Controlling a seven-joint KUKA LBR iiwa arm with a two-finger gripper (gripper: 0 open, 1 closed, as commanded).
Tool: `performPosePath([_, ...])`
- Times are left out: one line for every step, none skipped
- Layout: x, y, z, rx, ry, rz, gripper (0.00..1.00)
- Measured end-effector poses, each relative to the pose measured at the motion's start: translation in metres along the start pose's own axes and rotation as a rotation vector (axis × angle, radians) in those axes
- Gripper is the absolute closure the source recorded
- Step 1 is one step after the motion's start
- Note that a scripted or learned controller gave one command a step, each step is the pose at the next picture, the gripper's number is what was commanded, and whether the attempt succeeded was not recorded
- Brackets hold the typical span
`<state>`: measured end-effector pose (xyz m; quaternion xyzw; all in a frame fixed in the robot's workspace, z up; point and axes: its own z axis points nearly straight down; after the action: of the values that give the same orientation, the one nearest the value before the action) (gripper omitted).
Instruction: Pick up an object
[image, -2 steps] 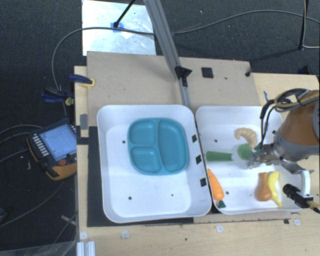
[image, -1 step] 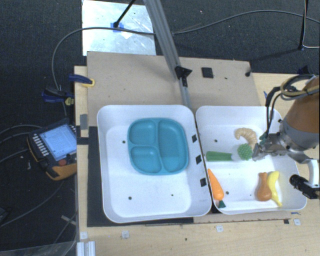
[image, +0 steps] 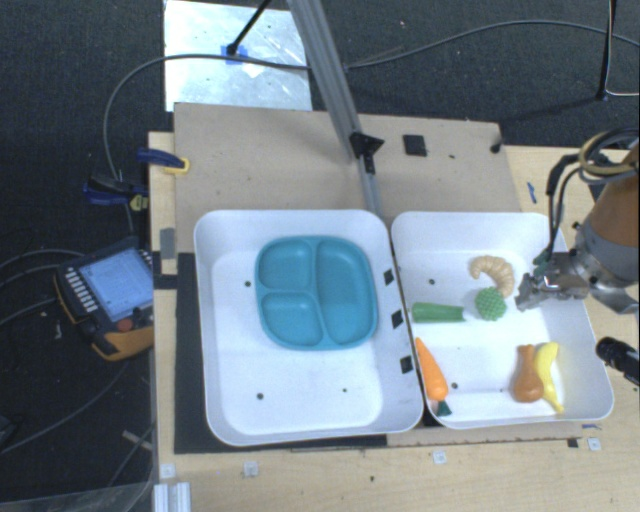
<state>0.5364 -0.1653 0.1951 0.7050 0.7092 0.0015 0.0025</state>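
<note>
Carrot (image: 430, 369) at right bin's (image: 600, 400) near edge.
Claw (image: 527, 291) state unreadable, beside broccoli (image: 490, 304); croissant (image: 492, 269) crowds it, so risk of a glancing miss.

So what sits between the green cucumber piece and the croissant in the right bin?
In the camera view, the broccoli sits between the cucumber and the croissant, just below the croissant, in the right bin.

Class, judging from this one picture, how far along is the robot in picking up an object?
Nothing looks picked yet: croissant, broccoli, carrot and banana all lie in the right bin. In hand: the gripper sits low beside the broccoli. Left: grasping and lifting one.
</note>
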Motion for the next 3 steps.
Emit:
performPosePath([-0.009, -0.003, -0.051, -0.001, -0.001, 0.001, 1.0])
performPosePath([0.037, 0.013, -0.058, 0.002, 0.002, -0.004, 1.0])
performPosePath([0.09, 0.036, -0.046, 0.002, 0.002, -0.005, 1.0])
